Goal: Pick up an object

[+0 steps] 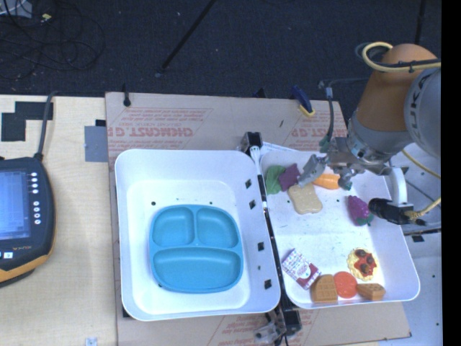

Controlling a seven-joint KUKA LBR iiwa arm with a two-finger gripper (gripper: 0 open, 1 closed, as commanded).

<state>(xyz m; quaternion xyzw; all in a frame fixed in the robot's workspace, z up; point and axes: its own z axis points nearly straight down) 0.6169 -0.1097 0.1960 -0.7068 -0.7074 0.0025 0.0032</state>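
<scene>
Here, the gripper [330, 173] hovers with fingers spread in the frame's upper right, astride the orange carrot [328, 182] in the right bin [403, 265], so it should descend squarely before closing.

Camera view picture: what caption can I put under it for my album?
A grey robot arm's gripper hovers over toy food in the right white bin; a blue divided plate sits in the left.

My view, L bin [130, 193]: blue tray [195, 249]. R bin [403, 265]: gripper [330, 173] over orange piece [328, 182], beside cracker [306, 200]; purple toy [358, 209], red packet [299, 267], pizza [362, 263].
</scene>
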